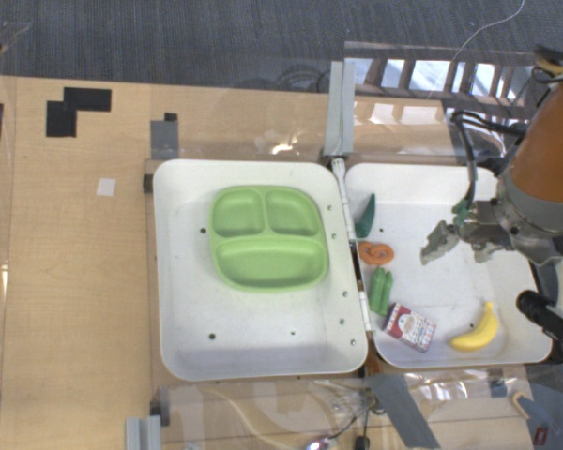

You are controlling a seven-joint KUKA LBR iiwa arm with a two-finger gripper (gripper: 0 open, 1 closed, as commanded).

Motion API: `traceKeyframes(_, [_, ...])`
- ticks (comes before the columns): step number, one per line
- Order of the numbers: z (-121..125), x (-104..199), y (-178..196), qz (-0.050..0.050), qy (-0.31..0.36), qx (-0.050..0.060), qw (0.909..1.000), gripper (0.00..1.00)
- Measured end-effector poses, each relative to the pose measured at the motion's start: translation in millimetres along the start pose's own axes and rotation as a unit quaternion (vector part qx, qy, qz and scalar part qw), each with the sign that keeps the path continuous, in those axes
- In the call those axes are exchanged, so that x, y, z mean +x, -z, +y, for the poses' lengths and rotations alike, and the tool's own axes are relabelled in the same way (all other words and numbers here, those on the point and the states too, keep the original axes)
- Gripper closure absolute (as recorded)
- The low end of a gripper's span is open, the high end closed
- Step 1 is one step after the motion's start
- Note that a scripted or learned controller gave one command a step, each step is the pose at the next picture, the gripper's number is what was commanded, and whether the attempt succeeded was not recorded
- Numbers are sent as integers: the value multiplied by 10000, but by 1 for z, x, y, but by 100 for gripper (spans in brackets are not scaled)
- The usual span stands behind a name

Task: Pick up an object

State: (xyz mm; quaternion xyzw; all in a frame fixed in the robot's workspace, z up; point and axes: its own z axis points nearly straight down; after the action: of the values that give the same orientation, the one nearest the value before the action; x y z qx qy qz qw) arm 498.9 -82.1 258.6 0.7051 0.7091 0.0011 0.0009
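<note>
Bright, even light falls from overhead. Glare streaks the clear sheet just above the left bin (169, 279), and soft shadow pools along that bin's lower inside wall. Detail is slightly soft; the bin's edges bow mildly.

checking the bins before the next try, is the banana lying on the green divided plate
No, the banana lies in the right bin near its front corner, while the green divided plate sits in the left bin.

Bins (183, 345) smooth white plastic; green tray (267, 236) matt plastic; bench (66, 279) pale wood.
</note>
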Motion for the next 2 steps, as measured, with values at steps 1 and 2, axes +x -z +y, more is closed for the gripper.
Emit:
traceKeyframes(1, [66,-7,-107,1,578,3,9983,0])
traceKeyframes(2, [5,-37,-89,-1,339,-5,9994,0])
